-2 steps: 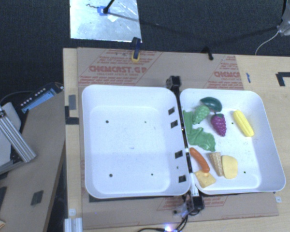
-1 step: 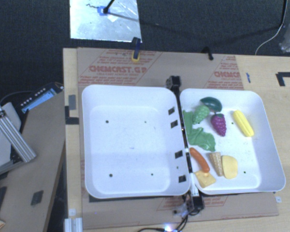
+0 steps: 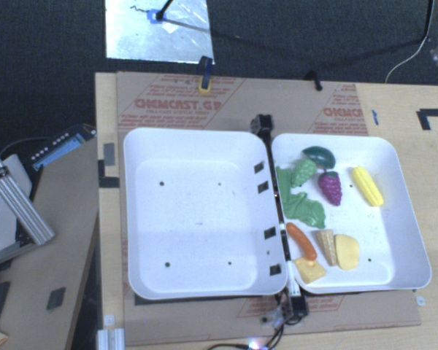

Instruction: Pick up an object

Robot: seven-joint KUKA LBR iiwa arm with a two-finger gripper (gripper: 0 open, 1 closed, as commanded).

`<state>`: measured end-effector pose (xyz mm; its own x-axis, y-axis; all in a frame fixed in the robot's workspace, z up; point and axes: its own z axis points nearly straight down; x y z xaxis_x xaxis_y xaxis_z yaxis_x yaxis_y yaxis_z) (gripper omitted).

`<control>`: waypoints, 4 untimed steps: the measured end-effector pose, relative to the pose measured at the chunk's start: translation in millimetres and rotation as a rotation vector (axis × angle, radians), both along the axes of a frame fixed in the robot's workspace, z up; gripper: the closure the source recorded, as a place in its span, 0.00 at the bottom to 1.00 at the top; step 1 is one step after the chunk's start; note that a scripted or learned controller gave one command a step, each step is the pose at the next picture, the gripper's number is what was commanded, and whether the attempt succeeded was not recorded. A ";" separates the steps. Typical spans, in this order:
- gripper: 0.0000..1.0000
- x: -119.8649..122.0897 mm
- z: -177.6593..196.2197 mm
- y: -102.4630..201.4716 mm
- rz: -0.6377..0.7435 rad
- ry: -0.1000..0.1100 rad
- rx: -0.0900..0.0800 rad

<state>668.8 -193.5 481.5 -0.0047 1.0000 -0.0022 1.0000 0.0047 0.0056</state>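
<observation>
Frankly, we cannot tell the gripper's state. We judge a miss likely: the toys crowd the right bin [image 3: 405, 217] near its divider wall. Yellow corn [image 3: 367, 186] lies apart, right of the purple grapes [image 3: 330, 187]; orange carrot [image 3: 301, 240] sits below them.

"CHEMCAST GP" printed in red, repeated, on brown protective sheet [image 3: 177, 102] under bins; smaller print unreadable.
</observation>
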 end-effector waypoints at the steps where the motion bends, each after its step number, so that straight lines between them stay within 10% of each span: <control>1: 1.00 0.0 31.1 0.8 0.001 0.000 0.000; 4: 1.00 -0.2 31.4 15.7 0.000 0.000 0.001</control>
